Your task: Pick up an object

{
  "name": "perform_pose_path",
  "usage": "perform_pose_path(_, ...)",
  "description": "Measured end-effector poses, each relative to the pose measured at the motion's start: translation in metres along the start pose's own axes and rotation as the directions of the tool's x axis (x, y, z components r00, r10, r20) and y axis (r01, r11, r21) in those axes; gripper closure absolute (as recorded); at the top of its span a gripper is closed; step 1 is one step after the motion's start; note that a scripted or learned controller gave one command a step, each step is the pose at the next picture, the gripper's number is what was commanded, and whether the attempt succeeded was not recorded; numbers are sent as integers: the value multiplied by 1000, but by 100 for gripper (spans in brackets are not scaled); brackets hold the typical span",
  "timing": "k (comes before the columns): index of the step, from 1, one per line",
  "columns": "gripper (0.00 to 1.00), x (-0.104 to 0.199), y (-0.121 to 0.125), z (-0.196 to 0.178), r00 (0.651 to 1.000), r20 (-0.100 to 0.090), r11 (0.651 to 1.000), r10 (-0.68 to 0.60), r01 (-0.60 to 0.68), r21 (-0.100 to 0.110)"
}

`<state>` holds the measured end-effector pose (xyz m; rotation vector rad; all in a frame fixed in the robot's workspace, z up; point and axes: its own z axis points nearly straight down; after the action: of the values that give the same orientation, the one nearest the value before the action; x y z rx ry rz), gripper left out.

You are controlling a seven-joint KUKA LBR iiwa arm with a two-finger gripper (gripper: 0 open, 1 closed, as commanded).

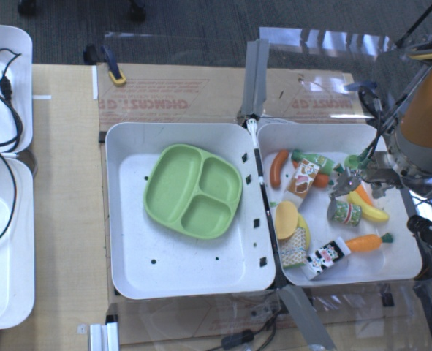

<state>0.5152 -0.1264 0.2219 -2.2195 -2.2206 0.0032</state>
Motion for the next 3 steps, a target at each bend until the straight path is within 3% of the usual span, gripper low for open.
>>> perform_pose_path(1, 0, -50, 54, 34, 1000, 1, 1000, -16, 16, -1)
perform_pose_path(2, 0, -79, 74, 131, 974, -15, 975, 224, -224, 3)
perform_pose_path(3, 100, -82, 74, 121, 975, -6, 975, 224, -224, -1)
